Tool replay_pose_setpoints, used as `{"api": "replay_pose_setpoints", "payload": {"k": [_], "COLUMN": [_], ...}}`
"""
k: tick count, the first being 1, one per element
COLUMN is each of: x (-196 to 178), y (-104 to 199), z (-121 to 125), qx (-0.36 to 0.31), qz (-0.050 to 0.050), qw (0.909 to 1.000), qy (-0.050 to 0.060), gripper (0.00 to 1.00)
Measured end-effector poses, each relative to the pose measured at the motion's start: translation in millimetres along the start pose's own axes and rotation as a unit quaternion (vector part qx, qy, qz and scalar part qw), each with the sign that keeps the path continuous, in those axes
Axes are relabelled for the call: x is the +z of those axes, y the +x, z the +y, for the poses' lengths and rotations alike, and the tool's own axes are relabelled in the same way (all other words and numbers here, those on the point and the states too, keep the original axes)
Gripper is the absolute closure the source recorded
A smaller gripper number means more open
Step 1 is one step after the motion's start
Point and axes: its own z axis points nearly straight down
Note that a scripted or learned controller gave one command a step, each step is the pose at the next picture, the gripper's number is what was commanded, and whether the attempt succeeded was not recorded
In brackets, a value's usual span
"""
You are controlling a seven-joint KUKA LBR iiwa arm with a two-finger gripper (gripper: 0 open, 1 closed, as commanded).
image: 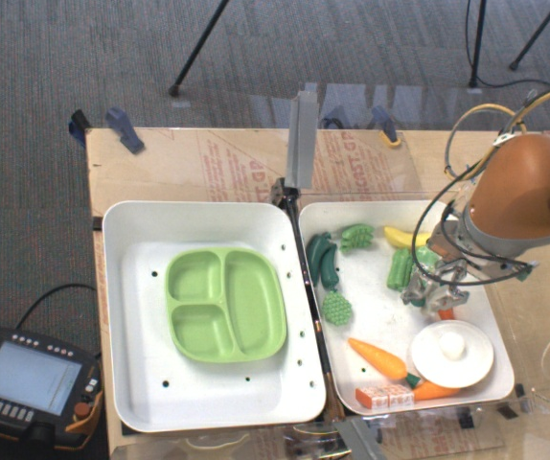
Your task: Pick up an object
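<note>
Objects for picking lie scattered in the right bin (500,353), and my hand (430,293) is down among them, near that bin's right side. I reach in from the right, the orange band of my arm (515,185) bulking above the wrist with cables looping around it. Whether my hand is apart or together I cannot tell; the metal parts blur into one another from this angle, and I see nothing clearly between them.

Just left of my hand stands a green cucumber-like piece (399,269), and behind it a yellow banana (401,237) lies near the bin's far wall. A small reddish-orange bit (446,313) peeks out right below my hand. In front of it sits a round white lid (451,353) with a knob on top. A carrot (378,358) lies slantwise just left of the lid, a second orange piece (433,390) pokes out from under the lid's near edge, and a red and white box (384,397) rests against the near wall.

Further left in the same bin are a dark green vegetable (322,256), a leafy green piece (355,237) and a bumpy green one (337,308).

The left bin (131,238) holds a light green divided plate (225,305) with three compartments. Both bins rest on the wooden worktop (198,161).
</note>
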Motion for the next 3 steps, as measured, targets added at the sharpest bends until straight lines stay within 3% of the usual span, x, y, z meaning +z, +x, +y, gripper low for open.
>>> {"api": "replay_pose_setpoints", "payload": {"k": [1, 2, 3], "x": [0.5, -9.3, -8.9], "y": [0.1, -2.2, -2.1], "z": [0.2, 0.3, 0.4], "qx": [0.000, 0.000, 0.001], "qz": [0.000, -0.002, -0.002], "qw": [1.0000, 1.0000, 1.0000], "qy": [0.000, 0.000, 0.000], "gripper": [0.00, 1.00, 0.00]}}
